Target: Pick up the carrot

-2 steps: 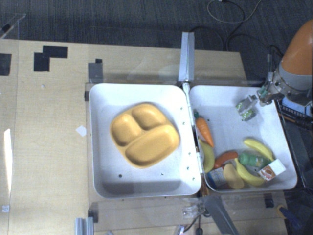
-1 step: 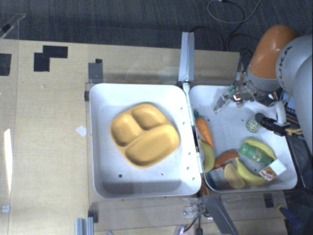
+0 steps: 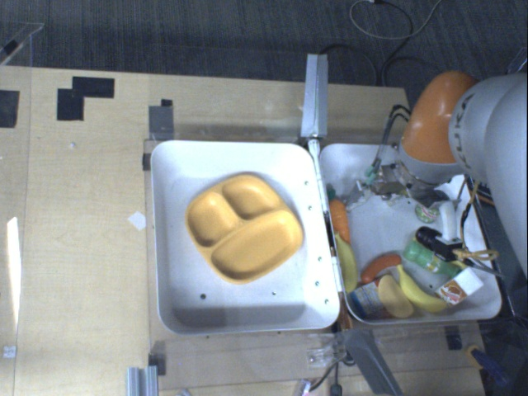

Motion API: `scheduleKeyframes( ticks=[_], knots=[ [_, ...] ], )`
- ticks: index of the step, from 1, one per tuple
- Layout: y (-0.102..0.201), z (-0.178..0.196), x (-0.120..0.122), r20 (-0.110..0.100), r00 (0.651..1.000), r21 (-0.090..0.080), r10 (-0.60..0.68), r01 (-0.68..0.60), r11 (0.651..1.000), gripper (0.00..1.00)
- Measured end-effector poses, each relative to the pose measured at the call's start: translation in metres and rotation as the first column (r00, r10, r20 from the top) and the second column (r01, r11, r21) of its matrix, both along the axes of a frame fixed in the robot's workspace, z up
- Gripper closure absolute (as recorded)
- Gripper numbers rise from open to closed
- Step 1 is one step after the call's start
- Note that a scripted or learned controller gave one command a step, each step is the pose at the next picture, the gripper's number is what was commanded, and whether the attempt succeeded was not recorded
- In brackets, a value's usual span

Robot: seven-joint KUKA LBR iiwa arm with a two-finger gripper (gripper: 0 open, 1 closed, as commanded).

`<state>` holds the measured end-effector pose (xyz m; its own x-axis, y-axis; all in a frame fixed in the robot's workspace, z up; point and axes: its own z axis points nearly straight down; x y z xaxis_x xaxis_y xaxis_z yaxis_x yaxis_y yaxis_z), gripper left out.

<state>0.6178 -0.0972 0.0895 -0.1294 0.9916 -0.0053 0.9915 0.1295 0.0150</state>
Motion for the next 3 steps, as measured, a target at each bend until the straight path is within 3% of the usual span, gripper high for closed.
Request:
scheduleKeyframes(
  ticks=[1,2,3],
  knots=[
    [0.003,0.002,-0.002,0.007,0.984,-0.011,0.179,-0.179,0.984,0.0],
    [0.007,0.01,-0.001,0.005,0.983,-0.002,0.182,-0.182,0.983,1.0],
    [0.084,0.095,0.017,-0.012,0.997,0.004,-0.074,0.075,0.997,1.0]
  ],
)
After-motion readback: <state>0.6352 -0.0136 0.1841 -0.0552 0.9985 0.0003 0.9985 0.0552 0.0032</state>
